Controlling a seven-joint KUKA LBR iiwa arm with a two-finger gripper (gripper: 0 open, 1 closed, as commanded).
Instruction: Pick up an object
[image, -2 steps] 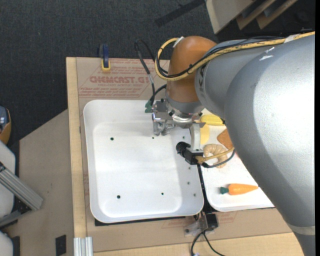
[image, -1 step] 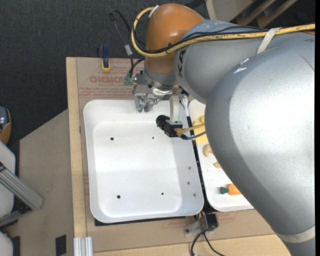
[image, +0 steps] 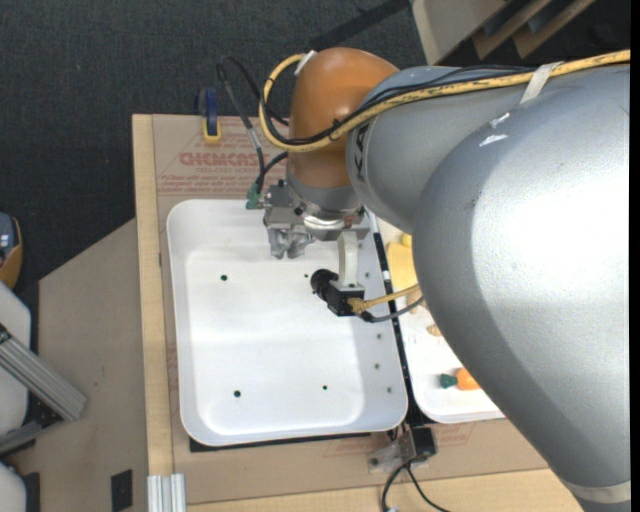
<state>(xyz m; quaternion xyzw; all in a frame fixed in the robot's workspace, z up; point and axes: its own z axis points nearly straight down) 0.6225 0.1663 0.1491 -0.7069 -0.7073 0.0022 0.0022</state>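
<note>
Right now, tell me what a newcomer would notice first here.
The grey arm fills the right side, sweeping in over the bench. Its orange band stands above the far edge of the left bin, with the pincer hanging just inside that bin's far wall. Small orange and yellow items peek out in the right bin under the arm.

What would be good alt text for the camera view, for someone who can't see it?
A large grey robot arm reaches from the right over the left white bin, its claw low near the bin's far edge. A small orange object lies in the right bin.
</note>
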